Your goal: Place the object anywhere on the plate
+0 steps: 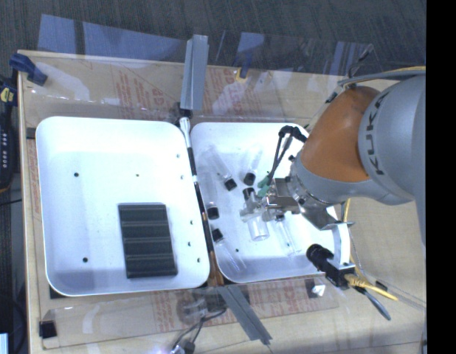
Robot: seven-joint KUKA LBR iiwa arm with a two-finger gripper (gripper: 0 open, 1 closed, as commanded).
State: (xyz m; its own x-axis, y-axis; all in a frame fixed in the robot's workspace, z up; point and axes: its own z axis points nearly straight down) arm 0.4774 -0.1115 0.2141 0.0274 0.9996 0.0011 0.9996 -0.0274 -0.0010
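White plastic bins sit side by side on the bench, and that's pretty much the whole setup. Left bin has a dark ribbed plate lying flat near its front edge, a bit right of the middle, close to the front right corner. Nothing on top of it that I can see.

Right bin is where the arm is busy. It's grey with an orange band, coming in from the right side of the bench and hanging low over the bin's right half. The gripper is down around the middle of that bin. Honestly can't tell how far apart the jaws are, the metal bits and the glare off the white floor blur together.

Right at the gripper tip there's a small clear thing, looks like a little clear cup, lying on the bin floor toward the front edge. Whether the jaws actually have it or are just touching it, I can't say. A few small black pieces are scattered over the left half of that bin, a couple near the left wall.

So the object is in the right bin, well apart from the plate.
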